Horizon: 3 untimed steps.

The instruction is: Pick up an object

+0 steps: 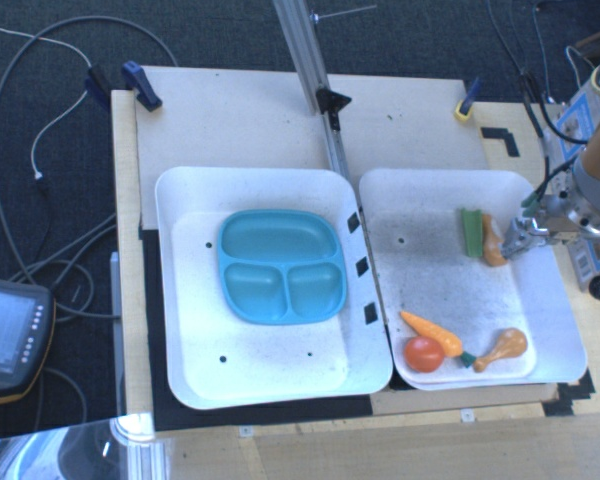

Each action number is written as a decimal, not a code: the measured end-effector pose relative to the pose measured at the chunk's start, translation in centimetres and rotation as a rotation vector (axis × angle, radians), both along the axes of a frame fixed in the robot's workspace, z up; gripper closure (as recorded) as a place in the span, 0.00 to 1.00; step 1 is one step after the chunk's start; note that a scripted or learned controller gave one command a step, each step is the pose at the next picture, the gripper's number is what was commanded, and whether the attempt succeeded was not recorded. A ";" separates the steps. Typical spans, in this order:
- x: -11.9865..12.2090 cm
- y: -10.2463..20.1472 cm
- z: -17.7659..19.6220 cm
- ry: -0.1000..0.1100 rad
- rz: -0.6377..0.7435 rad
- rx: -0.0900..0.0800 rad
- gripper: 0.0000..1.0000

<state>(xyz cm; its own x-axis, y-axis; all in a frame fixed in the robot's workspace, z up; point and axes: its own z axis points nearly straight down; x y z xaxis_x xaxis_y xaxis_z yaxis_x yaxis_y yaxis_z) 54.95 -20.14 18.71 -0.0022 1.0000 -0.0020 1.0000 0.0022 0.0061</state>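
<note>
We cannot tell how the gripper (520,234) sets its fingers beside the green block (471,232). Cables (50,118) trail over dark carpet left of the bench (240,118).

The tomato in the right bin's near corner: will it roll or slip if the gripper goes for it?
The tomato looks round and smooth, so it would probably roll if nudged and may slip from a pinch. It sits against the carrot and near the right bin's front wall, which might check its roll. It looks like a toy, so probably light.
</note>
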 end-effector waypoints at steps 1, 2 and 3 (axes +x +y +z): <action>0.2 0.0 5.1 -0.001 0.000 -0.001 1.00; 0.9 5.4 4.5 0.007 0.005 0.005 1.00; 0.2 10.8 5.5 0.008 0.005 0.006 1.00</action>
